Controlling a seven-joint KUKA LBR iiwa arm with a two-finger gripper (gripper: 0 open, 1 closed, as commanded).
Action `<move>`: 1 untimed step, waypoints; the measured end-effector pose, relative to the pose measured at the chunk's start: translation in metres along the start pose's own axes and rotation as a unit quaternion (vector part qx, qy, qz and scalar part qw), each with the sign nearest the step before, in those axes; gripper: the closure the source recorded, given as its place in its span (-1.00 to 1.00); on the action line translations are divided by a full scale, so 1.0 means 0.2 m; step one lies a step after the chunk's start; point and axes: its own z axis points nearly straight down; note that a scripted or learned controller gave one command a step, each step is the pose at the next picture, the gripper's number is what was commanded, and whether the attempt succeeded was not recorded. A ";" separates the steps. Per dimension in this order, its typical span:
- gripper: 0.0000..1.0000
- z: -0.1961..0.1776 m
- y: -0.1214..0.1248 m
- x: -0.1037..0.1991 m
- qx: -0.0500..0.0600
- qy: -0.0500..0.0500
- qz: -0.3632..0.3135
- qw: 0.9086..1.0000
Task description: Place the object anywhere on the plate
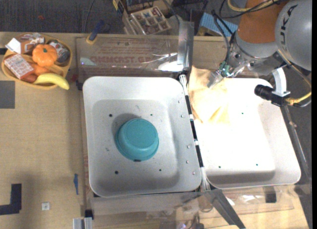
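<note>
Small metallic gripper point(218, 76) at the end of a rounded grey arm point(292, 22) with a glossy orange band, hovering over the top-left corner of the right bin point(257, 168); finger state too small and blurred to tell. Just beneath it, a pale yellow, soft-looking crumpled object point(208, 101), cloth-like, draped against the bin's upper-left wall. Smooth, shallow white plastic bin with rounded corners. Just beside it, a matching left bin point(99, 173), holding a round teal plate point(137, 139), matte and bowl-like, lying near its middle, well apart from the yellow object. Far left on the wooden bench point(39, 148), a basket point(34, 64) of toy food, including an orange pumpkin and a yellow banana.
</note>
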 end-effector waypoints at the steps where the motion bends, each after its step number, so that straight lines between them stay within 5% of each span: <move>1: 1.00 -0.10 0.00 0.00 0.000 0.000 0.000 1.000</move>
